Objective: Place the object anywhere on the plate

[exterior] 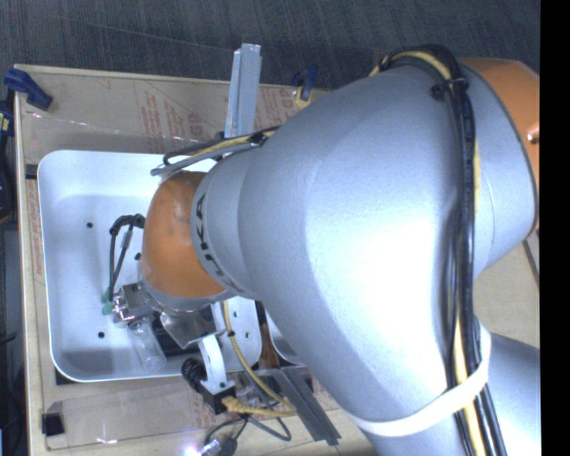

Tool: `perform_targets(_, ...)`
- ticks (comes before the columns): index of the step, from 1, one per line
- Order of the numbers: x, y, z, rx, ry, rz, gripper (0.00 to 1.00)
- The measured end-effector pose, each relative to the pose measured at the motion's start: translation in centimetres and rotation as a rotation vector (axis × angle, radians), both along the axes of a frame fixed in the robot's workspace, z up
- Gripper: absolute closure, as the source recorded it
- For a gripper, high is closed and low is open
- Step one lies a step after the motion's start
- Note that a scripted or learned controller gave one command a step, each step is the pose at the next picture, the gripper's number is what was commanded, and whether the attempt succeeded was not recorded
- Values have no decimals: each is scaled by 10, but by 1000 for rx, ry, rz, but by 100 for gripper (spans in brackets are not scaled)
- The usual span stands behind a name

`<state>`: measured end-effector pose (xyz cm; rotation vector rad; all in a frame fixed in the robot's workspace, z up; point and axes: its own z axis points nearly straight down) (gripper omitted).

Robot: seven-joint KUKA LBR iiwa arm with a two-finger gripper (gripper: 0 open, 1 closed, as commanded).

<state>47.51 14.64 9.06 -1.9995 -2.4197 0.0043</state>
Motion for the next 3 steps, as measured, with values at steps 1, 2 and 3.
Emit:
perform_targets(1,43,-28,56,0,1,-30,100)
perform_targets(2,1,-83,162,1,-1,-38,100)
perform_targets(3,-1,21,75,-2,3,27,100)
